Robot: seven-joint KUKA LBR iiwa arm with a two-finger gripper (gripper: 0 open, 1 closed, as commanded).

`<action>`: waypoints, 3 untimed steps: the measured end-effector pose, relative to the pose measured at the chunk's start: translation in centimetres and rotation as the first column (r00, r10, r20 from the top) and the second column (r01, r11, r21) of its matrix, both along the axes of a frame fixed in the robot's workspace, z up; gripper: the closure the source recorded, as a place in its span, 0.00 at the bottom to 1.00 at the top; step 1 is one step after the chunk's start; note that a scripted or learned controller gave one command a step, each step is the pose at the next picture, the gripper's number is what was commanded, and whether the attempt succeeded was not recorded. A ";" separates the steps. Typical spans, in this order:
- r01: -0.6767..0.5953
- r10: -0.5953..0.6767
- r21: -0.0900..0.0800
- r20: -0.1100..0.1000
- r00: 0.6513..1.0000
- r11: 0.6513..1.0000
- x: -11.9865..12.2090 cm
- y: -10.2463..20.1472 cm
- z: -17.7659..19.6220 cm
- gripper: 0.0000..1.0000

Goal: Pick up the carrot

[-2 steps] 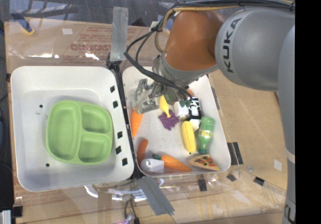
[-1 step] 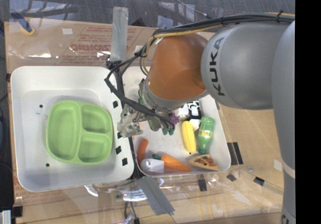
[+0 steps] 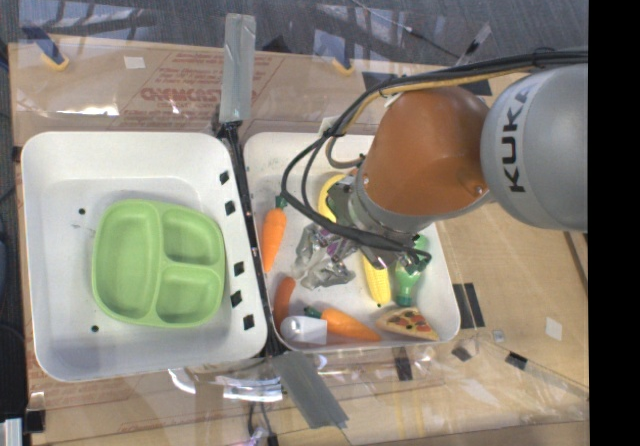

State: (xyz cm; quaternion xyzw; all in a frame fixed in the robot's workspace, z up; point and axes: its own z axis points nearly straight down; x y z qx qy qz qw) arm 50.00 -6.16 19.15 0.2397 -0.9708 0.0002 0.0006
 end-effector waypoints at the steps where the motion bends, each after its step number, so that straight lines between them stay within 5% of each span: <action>1: -0.117 0.117 0.001 0.005 0.993 0.993 -1.5 2.4 3.4 1.00; 2: -0.387 0.387 0.000 0.005 0.922 0.922 2.8 4.8 4.5 1.00; 3: -0.784 0.784 0.003 0.000 0.621 0.621 0.6 5.1 -0.1 1.00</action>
